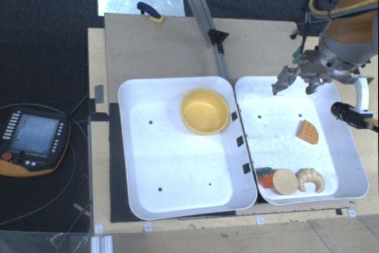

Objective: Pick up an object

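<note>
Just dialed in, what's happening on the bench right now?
The gripper hangs open above the back of the right bin, holding nothing. In that bin lie a waffle piece, a croissant, a round tan disc and a small red item. The left bin holds a yellow bowl.

We see a pendant (32, 140) on the dark floor at left, and a blue clamp (149, 11) at the bench's (254, 44) far edge.

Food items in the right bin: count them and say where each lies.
4. A waffle piece lies near the right wall. Along the front edge: a red-orange item, a round tan piece and a croissant. More may hide behind these.
</note>
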{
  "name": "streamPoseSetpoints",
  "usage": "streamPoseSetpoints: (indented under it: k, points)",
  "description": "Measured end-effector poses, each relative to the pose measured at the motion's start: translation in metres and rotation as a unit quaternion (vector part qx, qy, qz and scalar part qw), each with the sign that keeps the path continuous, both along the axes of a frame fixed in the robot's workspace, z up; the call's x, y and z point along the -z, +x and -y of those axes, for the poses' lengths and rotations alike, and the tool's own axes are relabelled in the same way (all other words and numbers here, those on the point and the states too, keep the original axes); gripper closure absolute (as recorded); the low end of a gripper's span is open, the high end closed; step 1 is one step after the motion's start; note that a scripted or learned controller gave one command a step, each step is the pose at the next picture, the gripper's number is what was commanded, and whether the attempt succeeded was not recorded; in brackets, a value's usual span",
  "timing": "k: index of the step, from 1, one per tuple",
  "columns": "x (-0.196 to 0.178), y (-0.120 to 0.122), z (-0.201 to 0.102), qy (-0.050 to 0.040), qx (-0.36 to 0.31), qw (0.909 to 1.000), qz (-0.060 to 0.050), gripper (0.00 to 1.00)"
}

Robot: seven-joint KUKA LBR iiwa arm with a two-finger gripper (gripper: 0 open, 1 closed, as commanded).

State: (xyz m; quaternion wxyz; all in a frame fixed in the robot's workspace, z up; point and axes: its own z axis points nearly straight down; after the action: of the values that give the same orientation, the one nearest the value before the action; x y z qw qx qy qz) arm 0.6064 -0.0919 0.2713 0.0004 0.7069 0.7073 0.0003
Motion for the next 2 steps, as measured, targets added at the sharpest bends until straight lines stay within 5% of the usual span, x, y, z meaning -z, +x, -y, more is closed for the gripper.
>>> streamPoseSetpoints:
  k: [2]
  points:
    - [0.111, -0.009, 0.003, 0.0, 0.0, 1.0, -0.002, 0.0]
